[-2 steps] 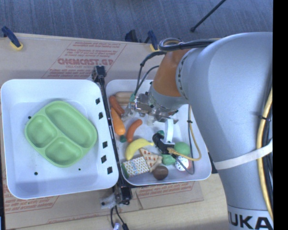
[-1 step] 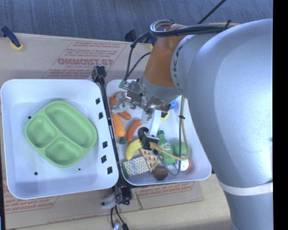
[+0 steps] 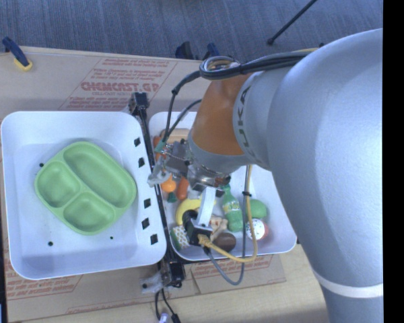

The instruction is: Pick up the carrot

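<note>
- The carrot (image 3: 182, 188) I take to be the small orange piece in the right bin (image 3: 281, 229), near that bin's left wall, among a crowd of toy food
- My gripper (image 3: 163, 173) is low over the same corner; the carrot sits just beside it at about 4 o'clock, nearly under the wrist
- I can't read the carrot's long axis; the arm covers most of it, and a second orange bit (image 3: 170, 184) right at the tool could be part of it or another item
- From here I cannot tell how the tool is set, or whether anything is caught in it
- A yellow banana-like piece (image 3: 187, 210) lies at 6 o'clock from the carrot, close by, so I judge a wrong catch likely
- The green divided plate (image 3: 85, 186) is in the left bin (image 3: 17, 180), at 9 o'clock, well apart
</note>
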Tool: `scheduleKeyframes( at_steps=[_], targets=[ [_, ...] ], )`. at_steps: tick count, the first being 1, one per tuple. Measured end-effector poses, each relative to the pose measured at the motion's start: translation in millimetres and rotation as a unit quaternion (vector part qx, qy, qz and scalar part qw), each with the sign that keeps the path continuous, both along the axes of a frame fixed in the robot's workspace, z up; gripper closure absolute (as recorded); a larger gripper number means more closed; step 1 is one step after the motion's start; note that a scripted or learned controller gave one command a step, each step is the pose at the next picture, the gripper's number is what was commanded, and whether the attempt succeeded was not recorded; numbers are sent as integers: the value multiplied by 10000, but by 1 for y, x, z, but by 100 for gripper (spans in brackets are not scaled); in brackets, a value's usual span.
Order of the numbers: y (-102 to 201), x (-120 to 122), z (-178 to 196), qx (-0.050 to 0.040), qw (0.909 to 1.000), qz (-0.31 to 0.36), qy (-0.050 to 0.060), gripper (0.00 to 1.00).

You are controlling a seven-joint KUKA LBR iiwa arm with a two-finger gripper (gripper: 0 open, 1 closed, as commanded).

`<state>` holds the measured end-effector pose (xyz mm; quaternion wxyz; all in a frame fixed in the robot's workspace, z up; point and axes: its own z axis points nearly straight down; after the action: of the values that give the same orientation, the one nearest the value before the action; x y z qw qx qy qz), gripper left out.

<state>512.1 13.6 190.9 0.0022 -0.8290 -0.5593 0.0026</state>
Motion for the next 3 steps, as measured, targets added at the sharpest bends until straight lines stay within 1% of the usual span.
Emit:
scheduleKeyframes(
  at_steps=[1, 2, 3],
  targets=[
    [-53, 25, 0, -7, 9839, -1790, -11, 0],
    [-31, 15, 0, -13, 9210, -3895, -1, 0],
    [-74, 17, 0, -4, 9611, -2763, 11, 0]
  ],
)
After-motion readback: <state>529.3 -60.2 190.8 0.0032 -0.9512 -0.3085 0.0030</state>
